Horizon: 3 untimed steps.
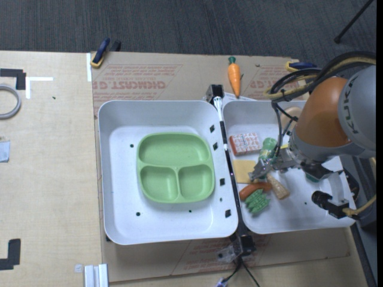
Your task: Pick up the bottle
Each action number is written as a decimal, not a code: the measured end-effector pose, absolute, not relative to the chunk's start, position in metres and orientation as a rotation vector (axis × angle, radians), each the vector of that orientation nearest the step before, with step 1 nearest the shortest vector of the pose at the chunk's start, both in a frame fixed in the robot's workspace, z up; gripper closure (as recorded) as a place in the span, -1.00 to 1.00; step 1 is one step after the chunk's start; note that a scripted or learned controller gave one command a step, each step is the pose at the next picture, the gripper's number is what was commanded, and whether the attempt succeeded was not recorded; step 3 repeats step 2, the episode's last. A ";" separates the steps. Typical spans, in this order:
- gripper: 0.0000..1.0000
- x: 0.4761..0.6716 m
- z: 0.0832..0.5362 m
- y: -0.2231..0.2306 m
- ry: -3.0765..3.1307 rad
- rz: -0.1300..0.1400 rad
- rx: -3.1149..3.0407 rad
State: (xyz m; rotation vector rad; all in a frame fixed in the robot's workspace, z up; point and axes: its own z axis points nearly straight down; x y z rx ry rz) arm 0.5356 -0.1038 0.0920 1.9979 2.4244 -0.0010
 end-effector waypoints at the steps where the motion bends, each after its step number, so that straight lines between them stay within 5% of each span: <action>1: 1.00 0.536 0.101 -0.104 2.420 -0.001 2.001; 2: 1.00 0.491 0.260 -0.060 2.187 -0.003 2.255; 3: 1.00 0.491 0.260 -0.060 2.187 -0.003 2.255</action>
